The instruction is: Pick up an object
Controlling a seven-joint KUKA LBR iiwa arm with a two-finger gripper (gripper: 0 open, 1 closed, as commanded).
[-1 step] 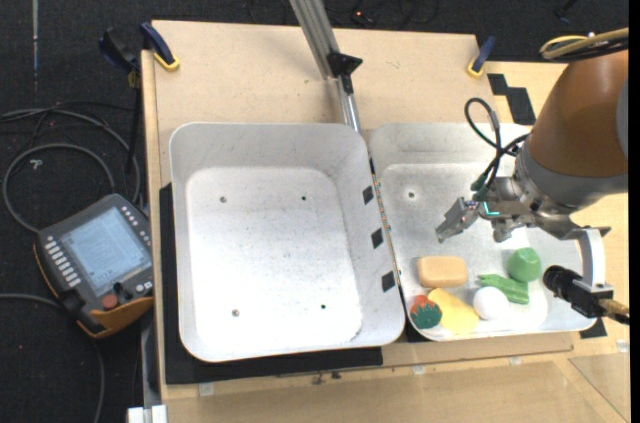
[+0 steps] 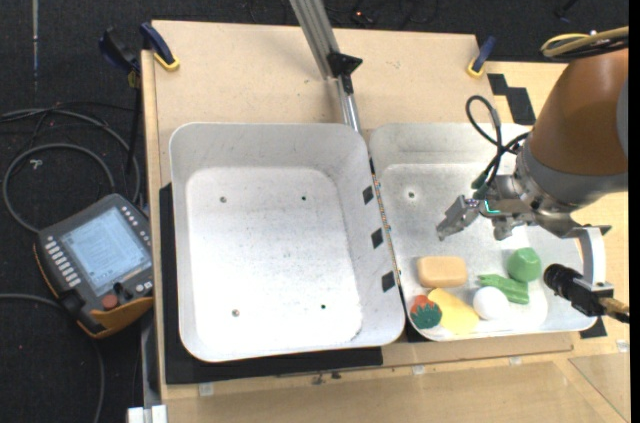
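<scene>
My gripper (image 2: 476,225) hangs over the middle of the right bin (image 2: 420,161), open, with nothing between its fingers. Just below it, along the bin's front edge, lie the objects. A tan block (image 2: 441,271) sits closest to the left finger (image 2: 449,222). Farther toward the front are a yellow piece (image 2: 457,315), a small red and green piece (image 2: 426,311), a white egg-shaped object (image 2: 490,303) and a green object (image 2: 521,265) with a green stalk (image 2: 504,286). The gripper touches none of them.
The left bin (image 2: 270,241) lies beside the right one, sharing a middle wall (image 2: 378,221). A slanted metal rod (image 2: 310,11) crosses the back of the bench. A teach pendant (image 2: 95,256) rests off the bench to the left.
</scene>
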